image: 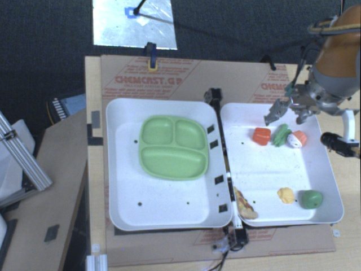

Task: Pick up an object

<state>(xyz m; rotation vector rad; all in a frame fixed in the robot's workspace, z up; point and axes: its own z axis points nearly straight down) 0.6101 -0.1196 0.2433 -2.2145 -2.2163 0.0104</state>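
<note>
The arm (337, 55) enters from the right and stands over the far right corner of the right bin (321, 171). The gripper (289, 114) hangs just above the bin's far edge, fingers spread, one finger (274, 113) to the left and the other nearer the wrist. Nothing sits between them.

Right bin contents: an orange block (261, 136) lies near the far side, just below the left finger and apart from it. Beside it to the right is a green piece (281, 135), tilted, and touching that a white and orange piece (296, 139). Near the front right corner a yellow lump (286, 195) lies just beside a green ball (310, 199). A tan, speckled item (246, 206) rests against the bin's left wall at the front.

Left bin (121, 168): a green divided plate (172, 147) lies flat near the middle, with three compartments, none holding anything.

Both bins rest side by side on a cardboard sheet (169, 79) on the worktop (67, 151). A black clip (214, 95) sits at the far end of the seam between the bins.
</note>
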